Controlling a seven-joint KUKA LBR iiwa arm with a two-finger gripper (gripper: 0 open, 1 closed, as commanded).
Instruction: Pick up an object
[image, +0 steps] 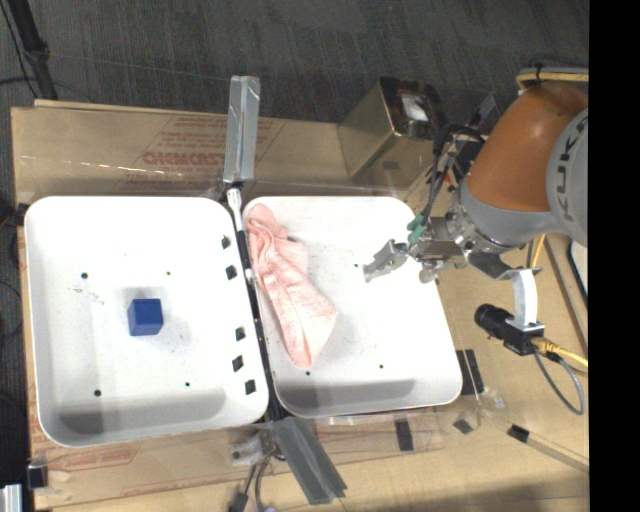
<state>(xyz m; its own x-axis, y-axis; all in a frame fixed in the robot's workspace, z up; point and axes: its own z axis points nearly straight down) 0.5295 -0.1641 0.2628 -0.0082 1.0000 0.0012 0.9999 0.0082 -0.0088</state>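
With the gripper hovering over the right bin, jaw state impossible to tell, you should steer it left toward the pink cloth crumpled near the divider, and descend over its thick middle.

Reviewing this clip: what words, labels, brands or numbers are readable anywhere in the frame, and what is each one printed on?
Red print on the cardboard behind the left bin: too blurred to read.
Red print on the cardboard edge below that bin: too small to read.
Dark lettering on the arm: partial and cropped, not readable.
Nothing readable on the blue block or pink cloth.
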